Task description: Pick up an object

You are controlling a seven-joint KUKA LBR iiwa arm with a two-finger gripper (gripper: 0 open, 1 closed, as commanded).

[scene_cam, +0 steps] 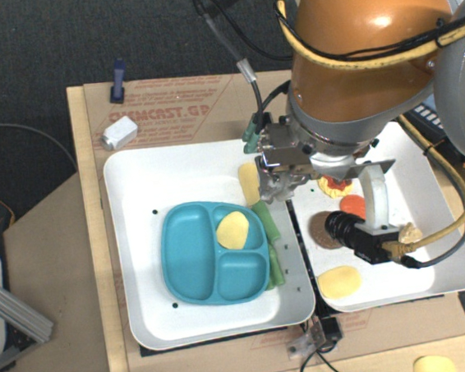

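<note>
We see the two-finger gripper hanging under the grey arm's broad orange wrist band, low over the seam where the two shallow white bins meet; its metal body sits in shadow and hides the tips, so we cannot tell how it is set or whether anything sits in it. Just beside it to the left, a pale yellow block stands against the inner wall of the left white bin, and below that a long green strip lies along the same wall. Touching the strip's left side is a blue plastic divided plate — three compartments — with a yellow rounded lemon-like piece lying in its upper right compartment. On the other side of the seam, in the right white bin, a black cylindrical part with a brass fitting hangs from the arm over the bin floor; under and around it we make out a brown round disc, an orange-red rounded piece and a yellow-and-red item, partly hidden. Nearer the front edge of that bin lies a flat yellow oval piece — well apart from the tool. On the cardboard bench top behind the left bin rest a small white block and a blue clip.
</note>
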